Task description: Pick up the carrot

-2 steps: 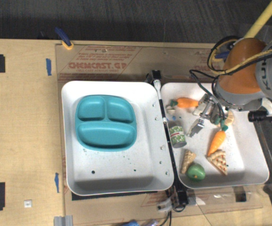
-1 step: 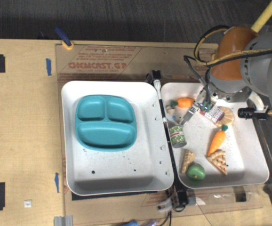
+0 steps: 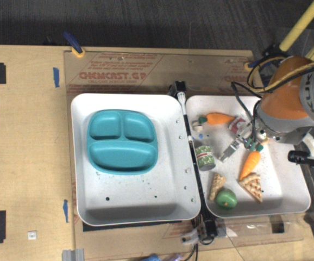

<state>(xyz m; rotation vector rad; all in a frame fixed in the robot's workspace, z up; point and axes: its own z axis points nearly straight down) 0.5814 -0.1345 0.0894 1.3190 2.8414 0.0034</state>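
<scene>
I judge the pick as not yet made. There are two carrots in the right bin, and both lie on its floor. One carrot rests near the bin's 11 o'clock corner, its leafy end pointing toward the divider. The other carrot lies near the middle, tilted, green top up toward 1 o'clock and tip toward 7.

My gripper reaches in from 3 o'clock and sits low between the two, its metal tip at about 10 o'clock from the middle carrot, just beside it but not around it. I cannot tell how wide the jaws stand, and I see nothing caught in them.

Around them lie a small can at 9 o'clock, a green fruit and a pizza slice toward 6. The left bin holds a teal divided plate.

What is left, as I read it: centre over one carrot, close, lift.
</scene>
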